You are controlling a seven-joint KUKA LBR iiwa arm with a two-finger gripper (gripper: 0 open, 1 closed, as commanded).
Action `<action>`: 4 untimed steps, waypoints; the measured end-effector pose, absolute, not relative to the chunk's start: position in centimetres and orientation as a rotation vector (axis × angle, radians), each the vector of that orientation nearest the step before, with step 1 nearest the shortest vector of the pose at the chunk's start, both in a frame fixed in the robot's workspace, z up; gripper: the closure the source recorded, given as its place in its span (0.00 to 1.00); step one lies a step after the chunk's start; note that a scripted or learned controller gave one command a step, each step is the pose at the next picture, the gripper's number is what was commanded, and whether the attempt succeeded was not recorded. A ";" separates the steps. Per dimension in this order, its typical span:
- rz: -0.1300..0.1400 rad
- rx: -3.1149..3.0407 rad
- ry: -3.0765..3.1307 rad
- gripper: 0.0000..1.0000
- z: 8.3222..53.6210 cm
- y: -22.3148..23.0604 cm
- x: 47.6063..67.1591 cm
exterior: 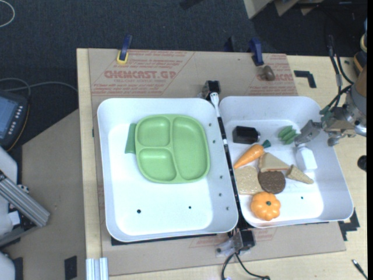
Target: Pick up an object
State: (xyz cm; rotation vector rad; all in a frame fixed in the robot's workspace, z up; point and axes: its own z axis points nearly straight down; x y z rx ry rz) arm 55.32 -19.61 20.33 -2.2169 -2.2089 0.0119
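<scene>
The hand [308, 134] hovers at the right bin's [335, 179] far edge, just beside a green toy [287, 134]; its grip I cannot tell.

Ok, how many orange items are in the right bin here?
2. The carrot lies near the bin's left-centre, below the black block; the small pumpkin sits by the front wall. More could be hidden under the pile.

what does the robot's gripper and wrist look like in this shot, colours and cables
The gripper is grey metal, with a boxy, blocky grey wrist section behind it at the right edge of the camera view. Thin dark cables run down to it from above. Its finger nearest the right bin looks like a flat, angled grey piece. No markings are readable.
</scene>
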 end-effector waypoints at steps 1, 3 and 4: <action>0.000 -2.222 -2.222 0.00 21.1 -19.6 55.6; 0.004 -2.219 -2.216 0.00 10.4 -21.0 54.8; 0.001 -2.221 -2.220 0.00 8.5 -21.0 54.8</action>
